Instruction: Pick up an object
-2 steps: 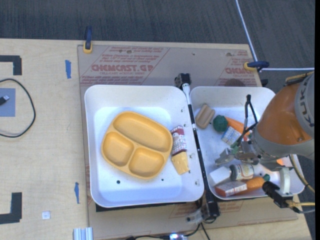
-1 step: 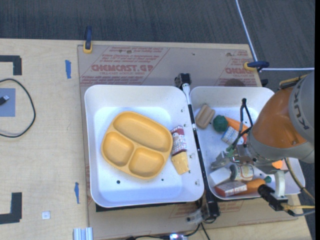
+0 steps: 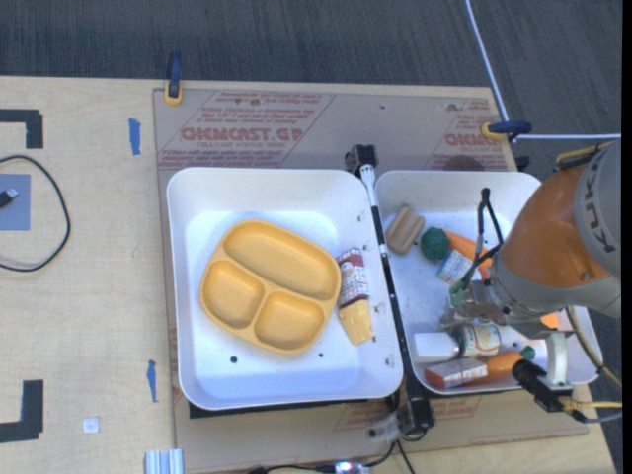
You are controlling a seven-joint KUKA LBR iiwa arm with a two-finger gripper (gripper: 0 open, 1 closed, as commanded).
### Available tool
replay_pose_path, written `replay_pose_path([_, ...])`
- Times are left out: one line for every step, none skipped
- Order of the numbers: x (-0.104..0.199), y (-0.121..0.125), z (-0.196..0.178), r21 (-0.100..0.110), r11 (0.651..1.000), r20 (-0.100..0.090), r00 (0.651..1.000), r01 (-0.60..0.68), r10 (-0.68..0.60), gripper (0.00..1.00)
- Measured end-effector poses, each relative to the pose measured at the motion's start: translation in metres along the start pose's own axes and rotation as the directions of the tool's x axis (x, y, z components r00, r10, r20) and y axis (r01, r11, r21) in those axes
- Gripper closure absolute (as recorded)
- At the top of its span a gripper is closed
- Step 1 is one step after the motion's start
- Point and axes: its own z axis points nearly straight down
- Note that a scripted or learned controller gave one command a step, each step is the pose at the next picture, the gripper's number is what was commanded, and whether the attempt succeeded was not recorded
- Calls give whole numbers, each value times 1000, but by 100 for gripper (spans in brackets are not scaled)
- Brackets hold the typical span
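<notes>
Gripper point(image 3: 472, 309), grip state indeterminate, above crowded right bin point(image 3: 395, 191); left bin point(image 3: 188, 205) holds yellow tray point(image 3: 272, 284).

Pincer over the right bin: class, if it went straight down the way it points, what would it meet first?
Probably the small bottle lying on the right bin's floor, directly under the pincer; depth is hard to judge from above.

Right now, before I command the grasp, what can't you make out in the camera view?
- Gripper: its tip sits under the arm's wrist; finger state unreadable.
- Right bin: the arm covers its right part, hiding whatever lies there.
- Small bottle in the left bin: label too small to read.
- Items by the gripper: cluttered, outlines blur together.
</notes>
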Motion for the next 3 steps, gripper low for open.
replay_pose_path([0, 0, 0, 0, 1000, 0, 1000, 0, 0, 0])
replay_pose_path([-2, -3, 11, 9, 1000, -5, 1000, 2, -2, 0])
replay_pose_path([-1, -3, 11, 8, 1000, -2, 1000, 0, 0, 0])
